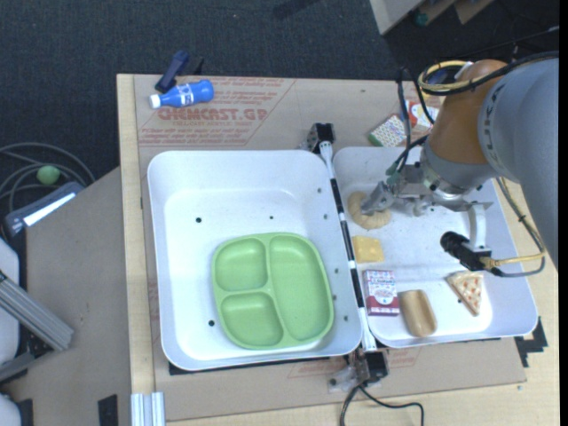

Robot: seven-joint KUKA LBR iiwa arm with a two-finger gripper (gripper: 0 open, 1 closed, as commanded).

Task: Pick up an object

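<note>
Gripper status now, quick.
Gripper: down in the right bin, at the round tan cookie-like piece; open, shut or holding cannot be told.

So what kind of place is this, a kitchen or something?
More likely a robot test lab. A grey arm reaches over two white bins on a plywood bench; toy food like a pizza slice sits inside, with loose cables lying nearby.

The bench [266, 96] is a brown board with faded red lettering. Two white bins lie on it side by side: the left bin [177, 193] toward 9 o'clock, the right bin [510, 313] toward 3 o'clock, edges touching. A blue-and-white bottle [183, 93] lies toward 11 o'clock, apart from both bins.
</note>
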